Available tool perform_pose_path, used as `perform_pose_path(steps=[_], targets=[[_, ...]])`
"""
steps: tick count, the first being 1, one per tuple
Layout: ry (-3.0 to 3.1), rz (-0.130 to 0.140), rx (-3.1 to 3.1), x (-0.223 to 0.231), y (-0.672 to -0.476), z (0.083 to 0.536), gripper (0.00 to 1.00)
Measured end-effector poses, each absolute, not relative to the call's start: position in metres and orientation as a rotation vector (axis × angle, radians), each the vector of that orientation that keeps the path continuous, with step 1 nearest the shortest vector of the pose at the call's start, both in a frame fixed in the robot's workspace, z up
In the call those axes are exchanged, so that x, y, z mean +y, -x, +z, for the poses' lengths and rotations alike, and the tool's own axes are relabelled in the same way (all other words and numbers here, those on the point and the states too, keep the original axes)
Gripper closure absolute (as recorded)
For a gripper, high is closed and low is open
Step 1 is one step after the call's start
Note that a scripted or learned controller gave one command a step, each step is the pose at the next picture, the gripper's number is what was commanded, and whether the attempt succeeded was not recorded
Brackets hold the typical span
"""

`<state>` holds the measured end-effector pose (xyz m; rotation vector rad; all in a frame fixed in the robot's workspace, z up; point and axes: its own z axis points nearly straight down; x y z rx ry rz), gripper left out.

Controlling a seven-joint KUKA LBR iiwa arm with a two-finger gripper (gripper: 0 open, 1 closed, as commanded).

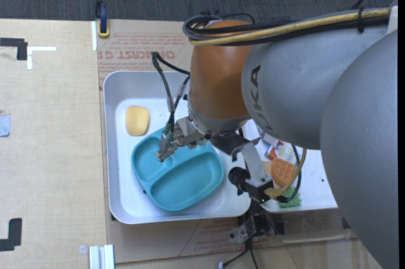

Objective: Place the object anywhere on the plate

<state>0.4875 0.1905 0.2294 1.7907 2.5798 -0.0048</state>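
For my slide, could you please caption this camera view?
KUKA arm's gripper poised over a blue plate in a white bin, yellow object beside it.

The arm [278,103] overhangs the plate's [180,182] right; its left lies open.

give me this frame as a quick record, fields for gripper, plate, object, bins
gripper: gripper low over the plate's upper left part; grip state unclear
plate: blue divided plate in the left bin, lying flat, tilted diagonally
object: yellow rounded object on the bin floor, just above-left of the plate, not on it
bins: left bin holds plate and yellow object; right bin holds a waffle-like item and something green, mostly hidden by the arm
task status: not yet done
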Motion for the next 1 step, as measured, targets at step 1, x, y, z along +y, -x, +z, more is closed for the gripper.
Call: perform_pose_path(steps=[1], targets=[[-1.588, -0.005, 2.708, 0.2189, -0.4785, 0.2523, 0.00]])
